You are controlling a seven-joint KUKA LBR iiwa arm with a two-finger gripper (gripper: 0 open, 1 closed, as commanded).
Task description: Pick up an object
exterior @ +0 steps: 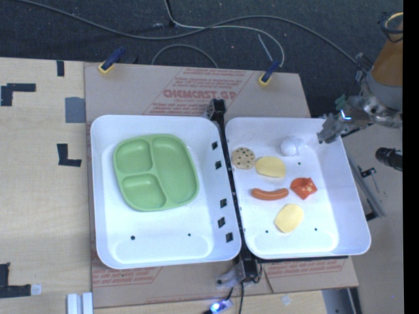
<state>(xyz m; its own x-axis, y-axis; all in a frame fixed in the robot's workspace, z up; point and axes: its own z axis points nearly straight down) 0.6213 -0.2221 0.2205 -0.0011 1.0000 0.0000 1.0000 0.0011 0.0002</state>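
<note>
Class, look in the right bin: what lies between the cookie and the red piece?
In the camera view, the pale yellow piece lies between the cookie and the red piece; the sausage sits just below that line.

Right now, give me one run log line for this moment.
end effector: at right bin's upper right rim, holding nothing seen | right bin: cookie, sausage, red piece | left bin: green tray | pick: not done

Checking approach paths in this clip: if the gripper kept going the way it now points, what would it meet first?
The gripper sits at the right bin's upper right rim, pointing down-left. The white ball looks first in that line, though one slanted view leaves the height unclear.
</note>
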